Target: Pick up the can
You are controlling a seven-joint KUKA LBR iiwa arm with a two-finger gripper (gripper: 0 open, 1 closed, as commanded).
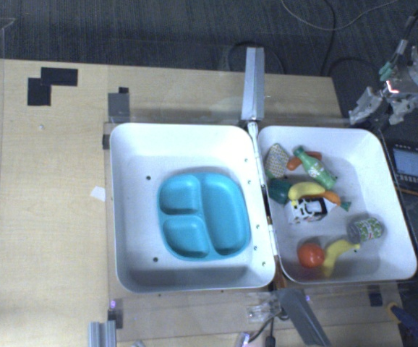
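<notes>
1. The can [365, 229] is in the right bin [390, 157], over toward its 4 o'clock side. It looks like it's lying on its side, greenish patterned label, silvery end facing roughly 9 o'clock. So I'd call its long axis about 3-to-9, though it's small and a bit blurry.
2. Neighbours: a small banana [338, 251] just beside it at 7 o'clock, with a red tomato-looking ball [310, 254] touching the banana's far end. The 3 o'clock side of the can looks free.
3. The gripper [384, 100] is parked up outside the bin's 1 o'clock corner, off the bench edge. Can't tell how its jaws are set from this angle, too cluttered with cables.
4. The bit that matters: the can lies at about 6 o'clock from the gripper, well apart, nearly the whole bin depth away.
5. My guess is the grab should close across the short axis, staying clear of that banana.
</notes>
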